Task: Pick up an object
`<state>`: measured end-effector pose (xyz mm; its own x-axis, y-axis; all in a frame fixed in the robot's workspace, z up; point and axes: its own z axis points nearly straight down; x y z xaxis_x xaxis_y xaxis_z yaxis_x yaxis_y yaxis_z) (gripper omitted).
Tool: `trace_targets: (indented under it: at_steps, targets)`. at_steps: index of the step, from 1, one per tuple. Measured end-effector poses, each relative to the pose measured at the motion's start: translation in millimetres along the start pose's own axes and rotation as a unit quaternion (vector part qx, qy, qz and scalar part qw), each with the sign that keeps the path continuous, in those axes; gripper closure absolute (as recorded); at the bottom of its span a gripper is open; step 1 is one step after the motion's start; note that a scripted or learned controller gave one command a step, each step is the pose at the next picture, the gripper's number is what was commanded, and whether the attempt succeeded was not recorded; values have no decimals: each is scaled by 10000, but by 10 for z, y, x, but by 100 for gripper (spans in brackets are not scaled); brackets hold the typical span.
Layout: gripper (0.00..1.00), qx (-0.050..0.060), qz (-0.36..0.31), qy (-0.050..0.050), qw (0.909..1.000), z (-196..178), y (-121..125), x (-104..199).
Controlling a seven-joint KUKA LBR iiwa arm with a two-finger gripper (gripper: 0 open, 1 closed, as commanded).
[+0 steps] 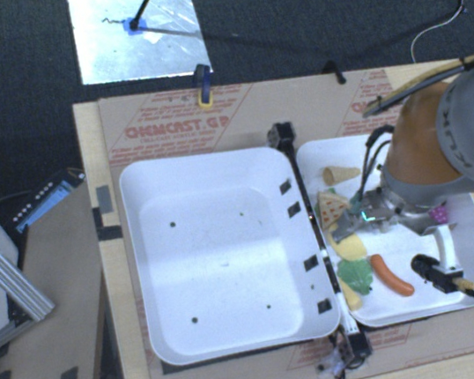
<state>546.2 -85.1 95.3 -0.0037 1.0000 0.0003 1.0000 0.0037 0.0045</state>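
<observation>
The grey arm (444, 142) reaches into the right bin (408, 309), and its end effector (355, 221) sits low over the side of that bin which adjoins the left bin (221, 258), about midway along it. Whether the end effector is released or clenched cannot be told from this slant, and nothing is seen held in it. Every loose thing lies in the right bin. A tan wedge (333, 207) lies against the shared side, just beside the end effector or touching it. A pale cone (339, 174) lies nearer the bin's far wall. Toward the near wall, along the same shared side, lie a yellow piece (351, 249) and then a green piece (355, 275). An orange-red sausage shape (393, 276) lies on the bin floor near the near wall. A small purple piece (439, 214) shows deeper in the bin, partly behind the wrist.
</observation>
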Motion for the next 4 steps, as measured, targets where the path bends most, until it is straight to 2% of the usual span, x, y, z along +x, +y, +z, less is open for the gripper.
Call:
trace_targets:
  at_steps: [1, 2, 3, 4]
  targets:
    - [0, -6, -8, -5, 10000, 109, 577, -9]
    - [0, 0, -10, -4, 10000, 105, 939, 21]
    - [100, 2, -18, -12, 10000, -7, 931, 11]
    - [100, 255, 1, -38, 9997, 98, 1151, -121]
